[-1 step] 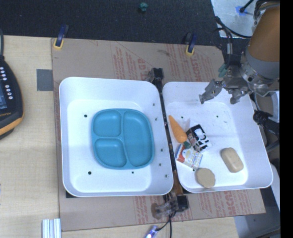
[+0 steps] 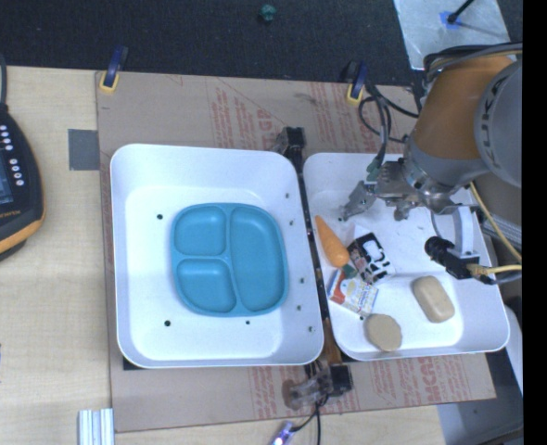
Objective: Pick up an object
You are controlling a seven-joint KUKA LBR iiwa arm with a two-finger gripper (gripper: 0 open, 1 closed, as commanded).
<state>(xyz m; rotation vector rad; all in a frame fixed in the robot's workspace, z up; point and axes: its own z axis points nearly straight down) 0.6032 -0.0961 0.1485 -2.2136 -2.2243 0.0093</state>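
The worktop (image 2: 51, 341) carries my two white bins side by side. The left bin (image 2: 139, 184) holds a blue divided plate (image 2: 229, 258) lying flat in its middle. The right bin (image 2: 482, 336) holds the loose things I can choose from, crowded toward its near-left part. My arm (image 2: 459, 109) reaches in from the right, and my gripper (image 2: 385, 197) hangs over the far part of that bin with its fingers spread and nothing between them — ready, I judge, to descend. Near it lies an orange carrot (image 2: 331, 240), then a black-and-white clip-like piece (image 2: 369, 256), a tan oblong block (image 2: 433, 298) and a round tan cookie (image 2: 383, 331) — the carrot looks the closest pick.
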